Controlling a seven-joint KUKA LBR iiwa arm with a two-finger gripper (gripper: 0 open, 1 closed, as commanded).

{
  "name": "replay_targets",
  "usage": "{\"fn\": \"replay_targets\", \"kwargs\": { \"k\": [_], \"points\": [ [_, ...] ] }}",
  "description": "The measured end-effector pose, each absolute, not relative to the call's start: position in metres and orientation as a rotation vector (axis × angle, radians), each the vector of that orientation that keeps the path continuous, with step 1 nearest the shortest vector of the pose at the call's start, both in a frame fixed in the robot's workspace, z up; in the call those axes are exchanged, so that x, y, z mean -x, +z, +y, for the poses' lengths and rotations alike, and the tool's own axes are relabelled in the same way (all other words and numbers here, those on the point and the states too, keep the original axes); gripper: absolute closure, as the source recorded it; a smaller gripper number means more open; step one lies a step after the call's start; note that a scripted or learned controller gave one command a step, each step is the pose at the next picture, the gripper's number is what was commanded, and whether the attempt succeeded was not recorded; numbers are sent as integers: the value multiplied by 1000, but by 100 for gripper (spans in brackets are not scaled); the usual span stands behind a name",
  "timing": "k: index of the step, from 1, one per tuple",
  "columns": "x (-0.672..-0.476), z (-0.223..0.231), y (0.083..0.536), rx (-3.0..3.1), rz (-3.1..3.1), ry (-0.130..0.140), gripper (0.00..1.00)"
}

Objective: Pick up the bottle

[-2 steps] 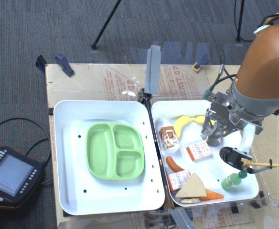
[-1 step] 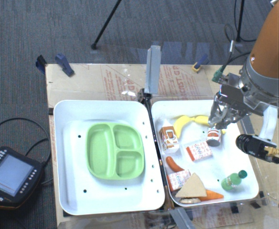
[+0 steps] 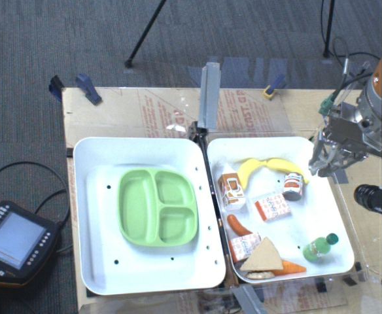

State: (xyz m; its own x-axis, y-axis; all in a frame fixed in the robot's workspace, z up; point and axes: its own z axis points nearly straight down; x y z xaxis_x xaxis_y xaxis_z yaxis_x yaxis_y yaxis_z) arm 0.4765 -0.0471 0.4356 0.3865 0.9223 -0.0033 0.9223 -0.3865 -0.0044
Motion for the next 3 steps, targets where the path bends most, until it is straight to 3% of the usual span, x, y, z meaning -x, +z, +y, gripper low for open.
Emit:
{"fn": "replay_targets", "kwargs": {
  "k": [2,3],
  "points": [
    [-477,-186,436,2531,-1857,6,100],
    [-477,-205,436,2479,-1926,5,100]
  ]
}}
